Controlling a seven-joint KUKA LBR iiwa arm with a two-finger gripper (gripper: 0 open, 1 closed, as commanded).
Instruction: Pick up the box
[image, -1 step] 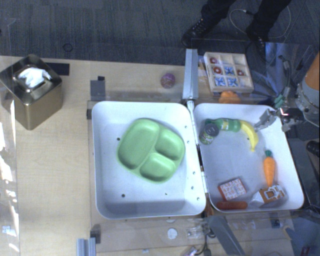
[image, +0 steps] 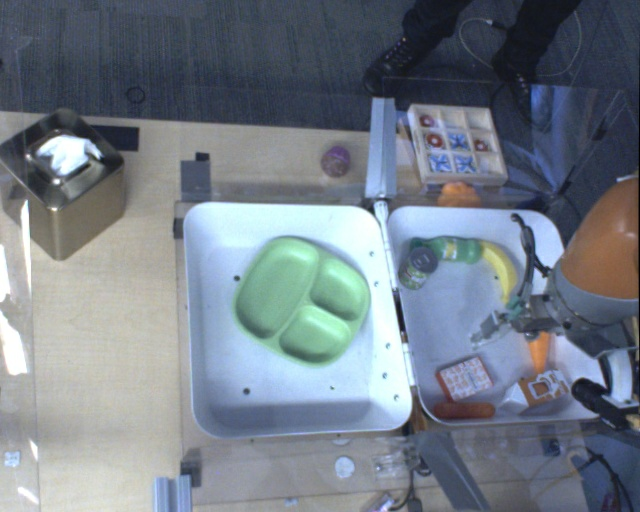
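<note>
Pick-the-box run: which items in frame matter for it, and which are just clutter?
Job:
- small flat box with a red-and-white printed face, in the right white bin
- gripper, above that bin

Clutter:
- green divided plastic tray in the left white bin
- green bottle
- yellow banana
- small orange-and-white carton
- red sausage-shaped item
- brass-coloured tissue box on the bench

I see the box (image: 465, 378) in the right bin, near its front wall. Small, flat, roughly square, lying face up and turned a bit askew. Top is pale with a reddish-orange grid print; details too small for me to read. It lies just above a red sausage-like item, close or touching, can't tell which. Nothing grips it.
</note>
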